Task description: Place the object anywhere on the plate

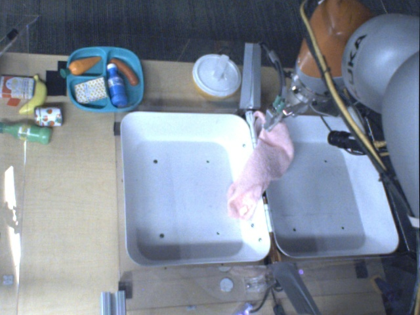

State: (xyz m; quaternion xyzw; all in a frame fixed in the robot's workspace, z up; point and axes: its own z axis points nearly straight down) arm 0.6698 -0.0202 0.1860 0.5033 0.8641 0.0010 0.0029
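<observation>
The claw (274,115) is clamped on the top corner of a soft pink cloth (261,169), which hangs limp over the ridge between both smooth white bins (177,182).

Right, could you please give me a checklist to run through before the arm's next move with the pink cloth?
1. Gripper firmly holds the pink fuzzy cloth: cannot tell.
2. Cloth clear of the bins: not ok, it drapes over the rims between the left white bin and the right white bin.
3. Teal divided plate in sight: ok, behind the left bin.
4. Free room on plate: not ok, toy food fills its compartments.
</observation>
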